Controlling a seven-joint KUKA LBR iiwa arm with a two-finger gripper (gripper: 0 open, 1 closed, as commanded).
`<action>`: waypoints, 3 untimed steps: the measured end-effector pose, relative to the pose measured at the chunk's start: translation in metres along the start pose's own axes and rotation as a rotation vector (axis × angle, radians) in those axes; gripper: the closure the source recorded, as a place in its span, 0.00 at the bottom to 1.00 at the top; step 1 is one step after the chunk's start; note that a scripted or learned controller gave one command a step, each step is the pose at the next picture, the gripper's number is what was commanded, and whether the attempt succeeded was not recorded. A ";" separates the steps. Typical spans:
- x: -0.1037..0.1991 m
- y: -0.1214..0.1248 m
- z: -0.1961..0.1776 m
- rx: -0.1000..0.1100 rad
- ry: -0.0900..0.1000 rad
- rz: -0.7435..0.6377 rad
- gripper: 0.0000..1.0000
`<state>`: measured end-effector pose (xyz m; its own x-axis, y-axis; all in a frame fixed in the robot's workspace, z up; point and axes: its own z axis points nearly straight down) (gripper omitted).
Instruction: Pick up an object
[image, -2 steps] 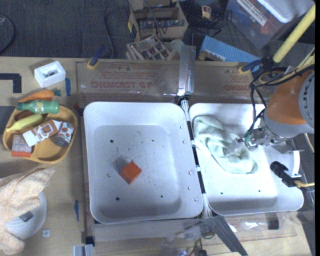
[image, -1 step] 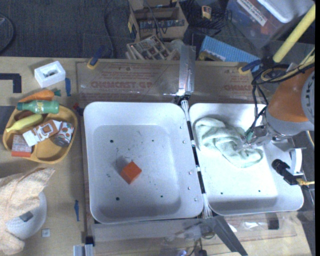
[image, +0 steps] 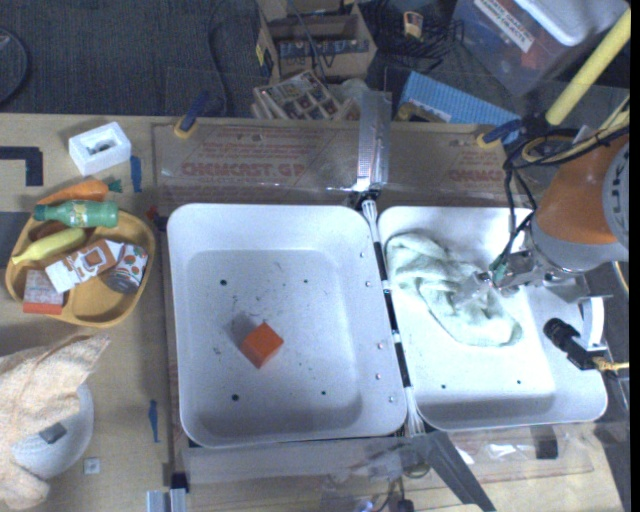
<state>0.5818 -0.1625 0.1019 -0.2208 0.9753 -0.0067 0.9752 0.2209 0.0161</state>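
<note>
A crumpled pale green cloth (image: 448, 290) lies in the right bin (image: 520, 385), spread across its upper middle. My gripper (image: 492, 277) reaches in from the right and is down at the cloth's right side, with the fabric bunched up around its tip. Whether cloth is between the fingers is hidden by the folds. An orange block (image: 263, 344) rests on the floor of the left bin (image: 200, 260), left of centre, far from the gripper.
A yellow bowl (image: 100, 305) holding a green bottle, a banana and packets sits left of the bins. A beige cloth (image: 45, 385) lies at the lower left. A white box (image: 100, 147) stands at the upper left.
</note>
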 end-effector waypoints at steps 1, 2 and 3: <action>0.003 0.008 0.010 0.002 -0.002 -0.143 0.00; 0.004 0.010 -0.001 -0.004 -0.002 -0.143 1.00; 0.004 0.010 -0.001 -0.004 -0.002 -0.143 0.00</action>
<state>0.5909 -0.1568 0.1029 -0.3574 0.9339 -0.0111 0.9337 0.3575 0.0185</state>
